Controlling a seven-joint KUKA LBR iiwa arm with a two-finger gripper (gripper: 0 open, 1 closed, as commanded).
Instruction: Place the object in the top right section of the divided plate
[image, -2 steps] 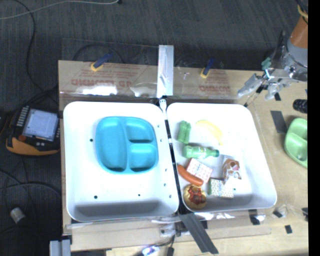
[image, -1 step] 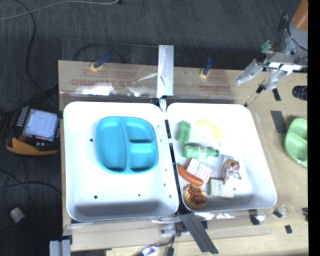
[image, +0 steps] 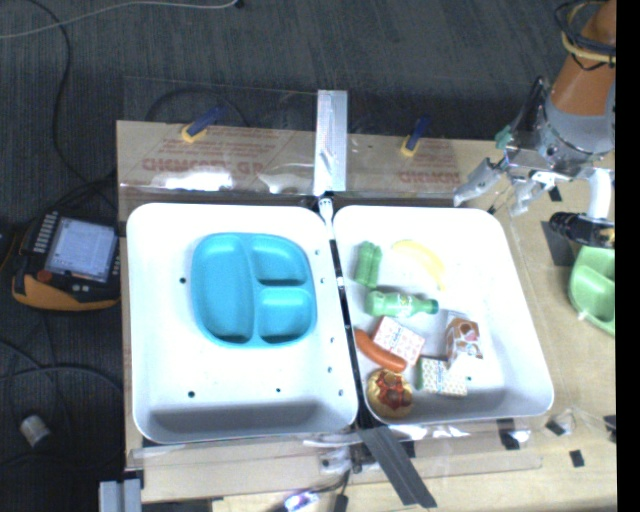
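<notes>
Nearest the camera in the right bin (image: 520, 330) lies a round dish of red fruit (image: 390, 393), low and hard-rimmed; I judge it light but awkward, since its rim is wider than I would like to span. Just beside it sits a small green-and-white box (image: 437, 377), stiff card or plastic, easy to pinch across its short sides. A hot dog (image: 378, 350) lies along the bin's left wall, probably smooth toy plastic that could roll or slip, so I would take it across the middle. On top of it leans a red-and-white carton (image: 400, 340), and to the right stands a brown packet (image: 463, 340); both look light and flat-sided.

Farther back, a green bottle (image: 402, 302) lies on its side, round and likely slick; its middle is the safest hold. Beyond it are a green pepper (image: 368, 262) and a yellow banana (image: 420, 260), the banana lying flat and thin, hard to get under.

The task names no one object, so any of these may serve. In the left bin (image: 150, 330) the blue plate (image: 255, 288) waits, its top right section (image: 282, 259) bare.

My gripper (image: 500, 185) hovers past the right bin's far corner, above the surface (image: 570, 340), fingers spread apart and holding nothing.
</notes>
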